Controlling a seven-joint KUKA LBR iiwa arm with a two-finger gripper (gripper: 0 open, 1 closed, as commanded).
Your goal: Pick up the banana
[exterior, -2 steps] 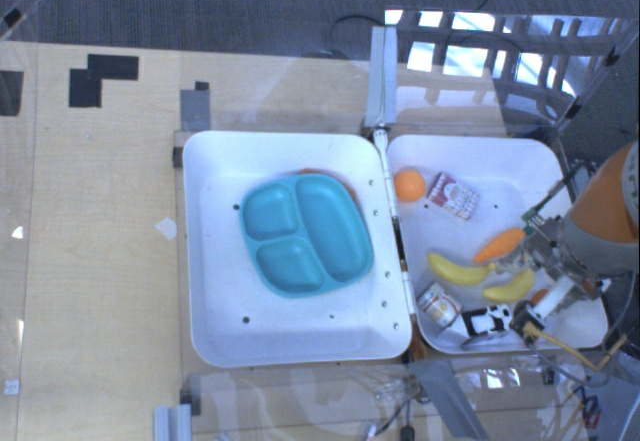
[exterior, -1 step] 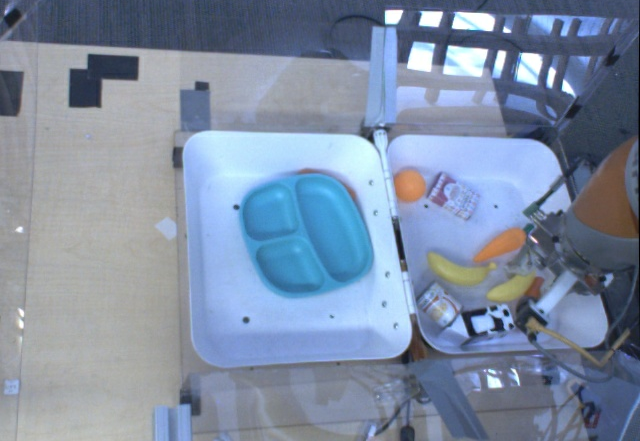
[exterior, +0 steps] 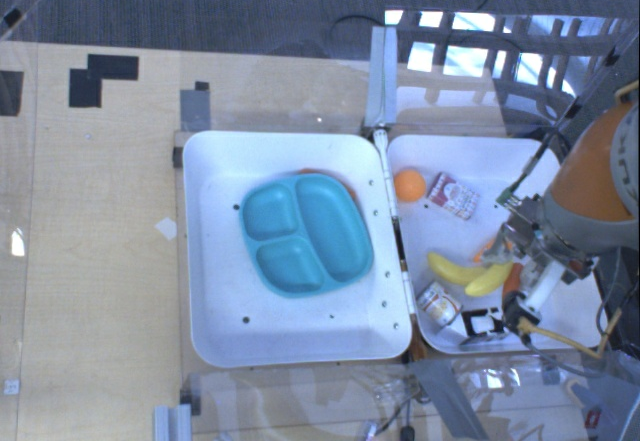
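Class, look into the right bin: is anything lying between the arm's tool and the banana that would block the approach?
Nothing visible does. The tool hangs right at the banana, over its right end, in the right bin. The can lies below-left of the banana and the orange ball above-left, both off the path.

Honestly, you won't get any readable text out of this one. The little red-and-white packet (exterior: 452, 197) in the right bin (exterior: 470, 151) has printing on it, and so does the small can (exterior: 437, 305), but it's all too blurry to read.
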